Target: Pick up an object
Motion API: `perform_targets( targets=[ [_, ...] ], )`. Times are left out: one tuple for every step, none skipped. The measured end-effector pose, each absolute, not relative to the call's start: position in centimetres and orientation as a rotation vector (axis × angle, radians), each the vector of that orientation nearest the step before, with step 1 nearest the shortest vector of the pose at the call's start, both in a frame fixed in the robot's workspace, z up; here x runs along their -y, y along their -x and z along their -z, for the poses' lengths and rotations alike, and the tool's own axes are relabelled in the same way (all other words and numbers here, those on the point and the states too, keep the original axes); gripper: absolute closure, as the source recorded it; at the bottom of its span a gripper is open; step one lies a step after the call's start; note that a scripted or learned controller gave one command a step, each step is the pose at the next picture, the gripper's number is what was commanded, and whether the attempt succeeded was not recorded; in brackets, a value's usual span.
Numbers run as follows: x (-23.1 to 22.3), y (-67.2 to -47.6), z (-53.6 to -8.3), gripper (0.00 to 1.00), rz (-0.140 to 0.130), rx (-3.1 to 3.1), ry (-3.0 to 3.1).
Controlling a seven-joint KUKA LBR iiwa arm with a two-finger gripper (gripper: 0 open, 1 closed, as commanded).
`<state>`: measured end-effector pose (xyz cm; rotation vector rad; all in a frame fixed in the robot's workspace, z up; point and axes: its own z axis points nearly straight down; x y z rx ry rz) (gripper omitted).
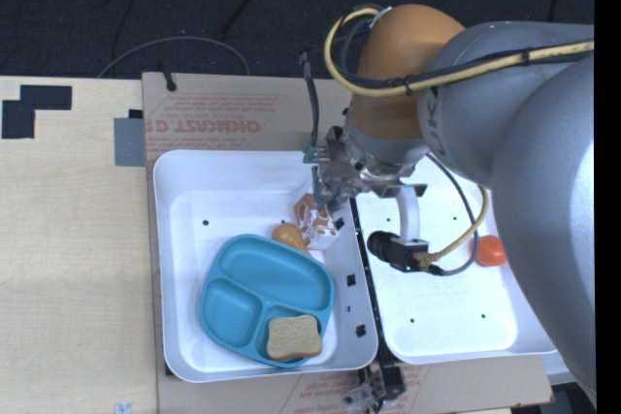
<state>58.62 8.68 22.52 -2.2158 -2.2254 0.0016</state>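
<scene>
Blue plastic comes first: a divided plate lying in the near part of the left bin, with a tan slice of bread in its nearest compartment. Just past the plate's far rim sits a small orange-brown lump, and touching it on the right is a crumpled wrapper, orange and white, close to the wall between the bins. My jaws hang right above that wrapper; whether they are wide, narrow or gripping it I cannot tell. Across in the right bin an orange ball rests beside my arm. Cardboard lies under both bins on the tabletop.
</scene>
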Motion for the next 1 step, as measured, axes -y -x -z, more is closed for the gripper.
perform_targets(
  targets=[
    [-8.49,-58.51,-22.48,0.00,-0.006,2.223,2.216]
  ],
)
